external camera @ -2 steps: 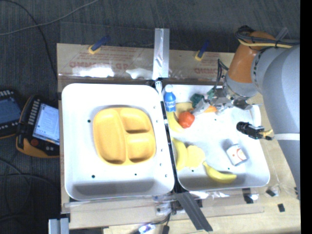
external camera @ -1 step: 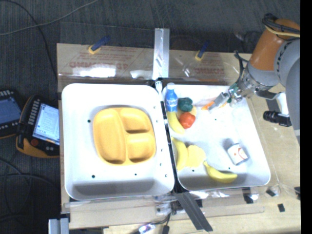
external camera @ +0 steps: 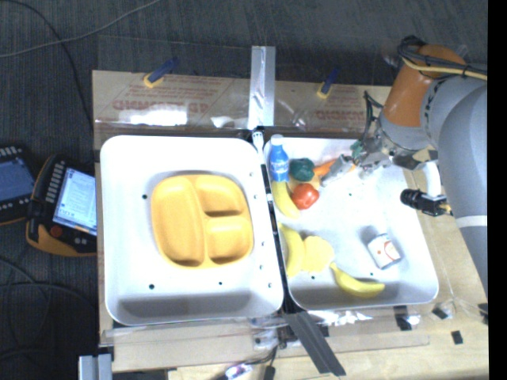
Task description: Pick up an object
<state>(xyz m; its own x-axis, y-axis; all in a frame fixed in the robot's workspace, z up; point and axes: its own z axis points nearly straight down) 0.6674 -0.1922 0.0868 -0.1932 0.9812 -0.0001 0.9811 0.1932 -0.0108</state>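
You have two white bins side by side on the bench, and the right bin (external camera: 412,248) is the one to steer by. The arm (external camera: 444,117) comes in over that bin's far right corner, and its gripper (external camera: 354,161) hangs low over the far end of the bin, near the back wall. Its claw is too small and too cluttered here for you to tell whether it is spread or clenched, and nothing can be made out in its grasp. Just beside the gripper, toward the bin's inner wall, you see an orange carrot (external camera: 324,167), a dark green item (external camera: 301,168) and a red tomato-like piece (external camera: 306,195) clustered together. A blue and white bottle (external camera: 277,163) stands against the inner wall at the bin's far corner, with a yellow banana (external camera: 283,202) lying along that wall below it. Nearer the bin's front, a pale yellow round piece (external camera: 317,253) lies on the floor, a second banana (external camera: 356,283) rests by the front wall, and a small white box with red marking (external camera: 384,251) sits apart toward the outer side. The left bin (external camera: 127,291) adjoins the inner wall and holds a yellow divided tray (external camera: 202,218).
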